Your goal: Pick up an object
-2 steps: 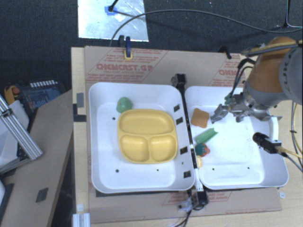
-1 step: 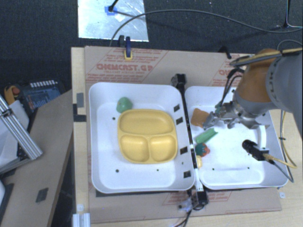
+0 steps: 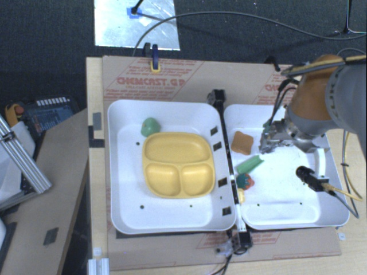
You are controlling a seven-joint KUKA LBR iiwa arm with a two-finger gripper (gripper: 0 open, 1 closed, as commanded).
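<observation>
Bench [image 3: 94,153], tan, bearing two shallow white bins side by side. All places below given relative to the central divider [image 3: 225,153], the dark strip where the bins meet.

Left bin [image 3: 123,171], on the far side of the divider from the arm. Holding a yellow compartment tray [image 3: 175,164], near the divider, three wells visible. Small green lump [image 3: 151,126] beyond the tray's upper left corner, well apart from the divider.

Right bin [image 3: 287,211], on the arm's side of the divider. Grey arm [image 3: 335,102] with orange band entering from the right, wrist over the bin's upper middle.

Gripper [image 3: 268,145], hanging well apart from the divider, at about the height of the orange block. Finger state: cannot tell; too dark and small to resolve. Nothing visibly held.

Candidate objects, all between gripper and divider:
- Green oblong piece [image 3: 249,164], just below and toward the divider from the gripper; long axis slanting, upper end toward the gripper, lower end toward the divider. Nearest of the set.
- Orange block [image 3: 242,142], near the divider, level with the gripper, squarish, no marked long axis.
- Small red-and-teal piece [image 3: 245,181], just beside the divider, below the green piece.
- Small yellow piece [image 3: 239,197], touching or nearly touching the divider, lowest.

Judged relation for the coming move: short travel toward the divider and slightly down for the green piece; closing across its slant, not along it.
</observation>
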